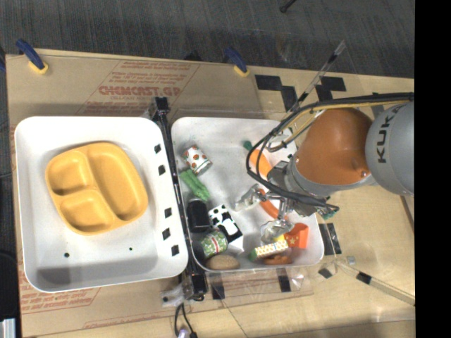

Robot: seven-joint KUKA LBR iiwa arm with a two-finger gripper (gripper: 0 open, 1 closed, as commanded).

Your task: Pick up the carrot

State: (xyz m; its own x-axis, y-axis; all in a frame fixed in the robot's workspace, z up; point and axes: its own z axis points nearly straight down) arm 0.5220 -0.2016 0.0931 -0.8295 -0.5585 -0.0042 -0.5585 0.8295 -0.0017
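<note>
The carrot (269, 207) is a small orange piece lying in the right bin (225, 136), right of its middle. My gripper (260, 214) hangs directly over it, below the arm's orange band (331, 148). One silver finger (246, 198) stands at the carrot's left and the other (274, 229) at its lower right. The fingers are spread apart and straddle the carrot, so the gripper is open. The wrist hides the carrot's right end.
The right bin also holds a red-and-white can (197, 159), a green vegetable (194, 186), a black-and-white toy (227, 222), a green can (213, 243), a potato (224, 261) and a red block (299, 235). The left bin (42, 259) holds a yellow divided plate (95, 185).
</note>
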